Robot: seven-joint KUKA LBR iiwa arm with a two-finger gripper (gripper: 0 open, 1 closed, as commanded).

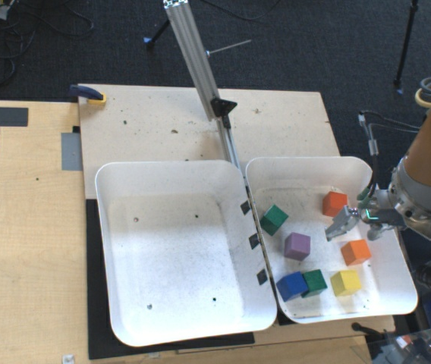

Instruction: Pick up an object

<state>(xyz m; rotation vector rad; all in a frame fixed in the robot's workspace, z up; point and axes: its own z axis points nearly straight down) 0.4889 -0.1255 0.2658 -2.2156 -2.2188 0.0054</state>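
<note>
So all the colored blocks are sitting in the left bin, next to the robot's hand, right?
Not quite. The camera view shows the blocks in the right bin, not the left bin. The rest holds: the robot's hand is next to them, between the red-orange block and the orange block.

Arm's wrist is chunky grey metal with an orange band above it (around 3 o'clock), and the tool (356,224) has grey fingers plus a little teal-green glow.
</note>
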